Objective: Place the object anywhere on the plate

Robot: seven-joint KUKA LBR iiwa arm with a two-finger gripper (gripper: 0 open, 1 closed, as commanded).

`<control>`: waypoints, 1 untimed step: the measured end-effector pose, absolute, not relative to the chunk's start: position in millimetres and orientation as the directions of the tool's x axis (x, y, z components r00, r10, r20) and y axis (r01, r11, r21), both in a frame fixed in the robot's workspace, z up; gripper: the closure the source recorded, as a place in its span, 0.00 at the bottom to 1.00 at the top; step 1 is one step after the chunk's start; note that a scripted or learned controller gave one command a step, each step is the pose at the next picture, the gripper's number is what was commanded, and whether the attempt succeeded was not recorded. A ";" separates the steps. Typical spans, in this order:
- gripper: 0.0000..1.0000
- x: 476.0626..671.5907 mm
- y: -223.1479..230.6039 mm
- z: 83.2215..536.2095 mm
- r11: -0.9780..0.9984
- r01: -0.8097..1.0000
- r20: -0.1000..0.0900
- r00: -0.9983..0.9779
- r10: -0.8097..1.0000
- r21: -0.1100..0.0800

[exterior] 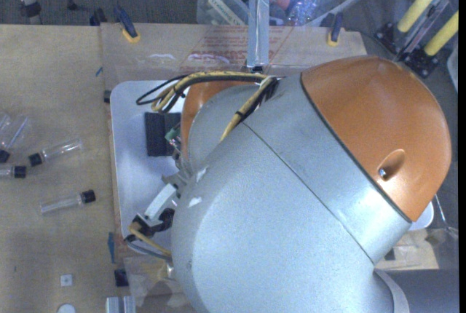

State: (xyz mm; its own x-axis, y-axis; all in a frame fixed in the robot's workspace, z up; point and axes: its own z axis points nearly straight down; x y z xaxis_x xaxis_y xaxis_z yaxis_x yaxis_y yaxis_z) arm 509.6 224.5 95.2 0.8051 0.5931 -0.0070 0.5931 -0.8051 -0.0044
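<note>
- The grey arm (291, 210) hangs low over the white bin (124, 159), covering most of it.
- The pincer is hidden beneath the arm; its state cannot be told.
- Plate and object: hidden.

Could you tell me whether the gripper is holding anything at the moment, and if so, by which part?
It cannot be told. The arm fills the space over the white bin and hides whatever lies under it, so no held object can be seen.
</note>
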 end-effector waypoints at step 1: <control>1.00 477.7 158.8 120.4 -0.571 0.821 -0.006 0.571 0.821 -0.008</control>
State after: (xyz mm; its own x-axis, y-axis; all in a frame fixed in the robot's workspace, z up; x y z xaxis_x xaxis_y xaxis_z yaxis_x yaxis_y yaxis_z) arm 477.7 158.8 120.4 0.5714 0.8207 -0.0061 0.8206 -0.5714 -0.0075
